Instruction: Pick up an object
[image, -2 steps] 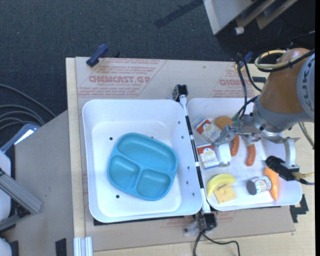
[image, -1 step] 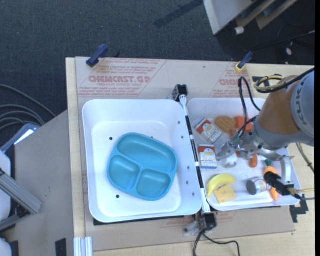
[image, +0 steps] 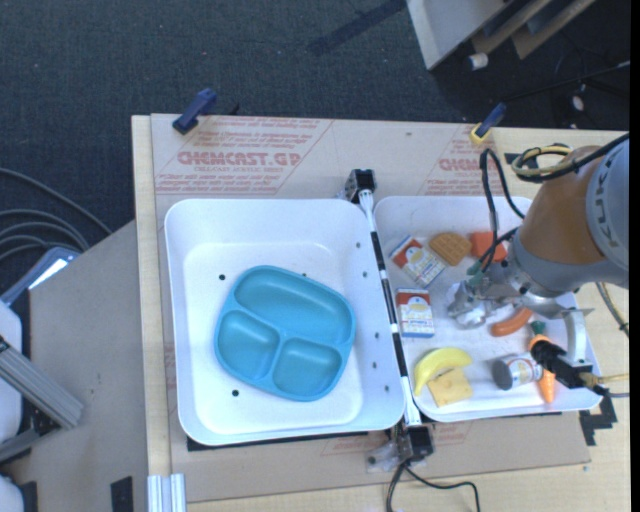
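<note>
At the near edge of the right bin (image: 425, 405) lie one yellow banana (image: 440, 362) with one yellow block (image: 452, 388) touching it, one small can (image: 512, 373) on its side, and one carrot (image: 544, 384) toward the near right corner. Farther in, one small carton (image: 414, 312) lies against the left wall, and one sausage (image: 512, 321) lies just right of the gripper (image: 468, 303). The fingers hang low over the middle of this bin, between the carton and the sausage; whether they are open or closed on anything cannot be told, since the metal parts blur together. Toward the far edge sit a second carton (image: 417, 260), one brown cookie (image: 451, 248) and one orange piece (image: 483, 243) partly hidden by the arm (image: 565, 225). In the left bin (image: 190, 330), one blue divided plate (image: 286, 332) with three compartments rests near the middle. Both bins sit on the desk (image: 250, 155), with two clamps at its far edge, one blue (image: 194, 110) and one yellow and blue (image: 488, 122).
</note>
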